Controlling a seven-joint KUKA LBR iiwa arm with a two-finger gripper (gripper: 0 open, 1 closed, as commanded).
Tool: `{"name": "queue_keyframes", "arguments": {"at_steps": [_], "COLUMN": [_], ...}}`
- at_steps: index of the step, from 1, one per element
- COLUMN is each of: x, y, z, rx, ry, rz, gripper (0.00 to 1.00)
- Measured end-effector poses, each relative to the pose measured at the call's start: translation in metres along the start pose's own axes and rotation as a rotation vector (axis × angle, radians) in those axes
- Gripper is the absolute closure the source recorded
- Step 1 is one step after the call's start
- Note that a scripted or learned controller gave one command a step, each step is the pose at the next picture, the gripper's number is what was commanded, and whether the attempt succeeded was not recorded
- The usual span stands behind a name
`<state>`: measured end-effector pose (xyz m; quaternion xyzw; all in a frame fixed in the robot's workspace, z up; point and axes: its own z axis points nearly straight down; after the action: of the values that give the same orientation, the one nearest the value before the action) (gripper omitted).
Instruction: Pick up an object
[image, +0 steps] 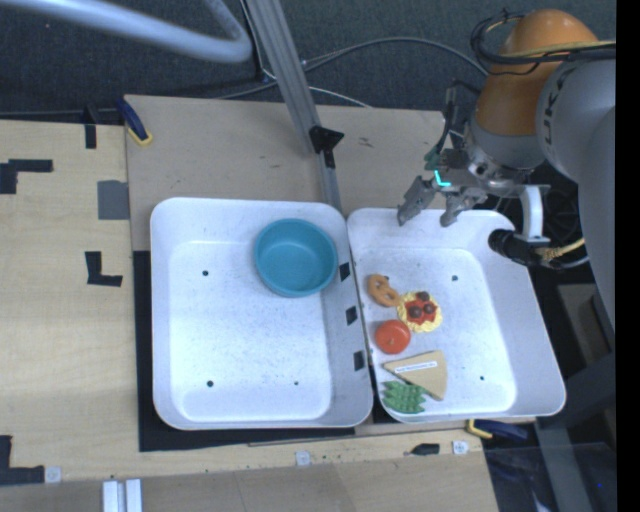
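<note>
My gripper (431, 211) hangs over the right bin's (520, 330) far edge, fingers spread, seemingly gripping nothing. Blue bowl (295, 257) left bin; toy foods (408, 340) right.

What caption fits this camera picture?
Open gripper above the right bin of toy food; blue bowl in the left bin.

A robotics lab, by the look of it — a plywood tabletop (230, 130) marked with black tape (98, 270), two white bins (190, 300) on a dark mat, loose cables (400, 50) trailing behind, and a metal camera pole (290, 75) rising from the bench.
</note>
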<state>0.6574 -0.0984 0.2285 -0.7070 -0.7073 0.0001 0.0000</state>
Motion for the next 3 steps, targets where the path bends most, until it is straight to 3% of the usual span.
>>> {"name": "queue_keyframes", "arguments": {"at_steps": [1, 3], "x": [0.0, -0.01], "y": [0.0, -0.006], "z": [0.0, 0.092], "rx": [0.0, 0.003], "ry": [0.0, 0.0], "rz": [0.0, 0.0], "gripper": [0.0, 0.0]}}
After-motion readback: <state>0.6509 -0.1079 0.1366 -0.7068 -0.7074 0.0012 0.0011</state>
